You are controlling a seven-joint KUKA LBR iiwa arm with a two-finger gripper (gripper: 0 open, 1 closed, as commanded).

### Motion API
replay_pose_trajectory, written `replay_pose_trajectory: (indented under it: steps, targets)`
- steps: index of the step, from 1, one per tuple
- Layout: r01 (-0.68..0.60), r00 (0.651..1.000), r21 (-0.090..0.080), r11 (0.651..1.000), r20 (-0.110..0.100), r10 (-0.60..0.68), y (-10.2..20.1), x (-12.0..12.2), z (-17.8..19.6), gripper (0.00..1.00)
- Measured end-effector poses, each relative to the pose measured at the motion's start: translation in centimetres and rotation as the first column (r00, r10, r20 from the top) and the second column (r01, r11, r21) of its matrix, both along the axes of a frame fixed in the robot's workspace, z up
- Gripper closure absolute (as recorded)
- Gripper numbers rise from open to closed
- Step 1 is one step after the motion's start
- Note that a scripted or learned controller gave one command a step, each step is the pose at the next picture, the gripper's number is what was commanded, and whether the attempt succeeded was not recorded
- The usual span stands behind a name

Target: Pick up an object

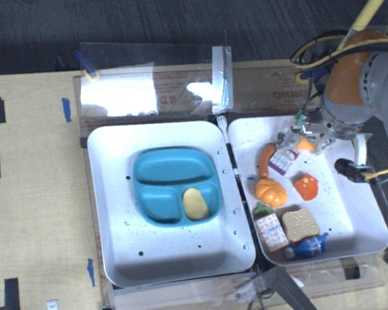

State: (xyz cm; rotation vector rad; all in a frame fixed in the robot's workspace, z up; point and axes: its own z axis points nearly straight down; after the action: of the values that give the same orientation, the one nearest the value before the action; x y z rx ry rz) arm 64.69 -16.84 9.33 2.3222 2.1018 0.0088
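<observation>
Hand (304, 137) low in the right bin (367, 227) by a small packet (283, 161) — grip state unclear

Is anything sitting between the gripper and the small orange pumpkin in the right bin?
Yes. The gripper hangs over the right bin's far end, and a white-labelled packet lying against an orange carrot-like piece sits between it and the pumpkin. A red toy lies just beside the pumpkin.
</observation>
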Motion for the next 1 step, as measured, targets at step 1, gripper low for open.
replay_pose_trajectory:
  steps: [1]
  targets:
    - [-0.003, 1.0, 0.003, 1.0, 0.002, 0.003, 0.23, 0.21, 0.92, 1.0]
